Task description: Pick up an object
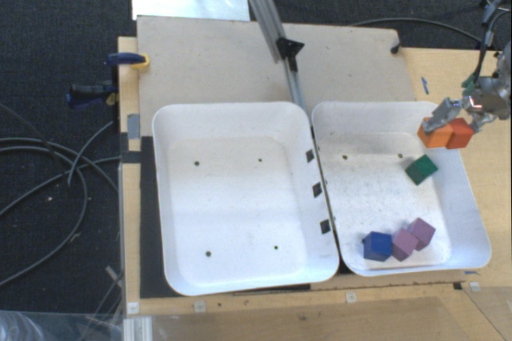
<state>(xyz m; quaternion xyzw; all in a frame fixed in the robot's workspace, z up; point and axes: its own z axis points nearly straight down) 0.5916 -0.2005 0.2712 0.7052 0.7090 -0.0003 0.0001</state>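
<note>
From where I'm sitting, way over on the left there's a blue clamp (90, 94) hanging off the bench edge, with another blue-and-yellow clamp (128, 59) a bit above it. Then the left bin (172, 251), just white plastic with a few little holes in the floor. A grey pole (264, 7) slants down from the top and ends right at the seam between the two bins.

The right bin (472, 247) has the goods. Down at its near edge I've got a blue cube (378, 246), with two purple cubes (413, 238) touching each other just to its right. Further up, on its own, a green cube (421, 169) sits tilted on the bin floor.

At the far right, the gripper (450, 123) hangs over the upper right rim of that bin, and there's an orange block (446, 135) right under its metal fingers (438, 122), touching or close to it. Honestly can't tell if the fingers are spread or pinched, or if they've actually got the block.
</note>
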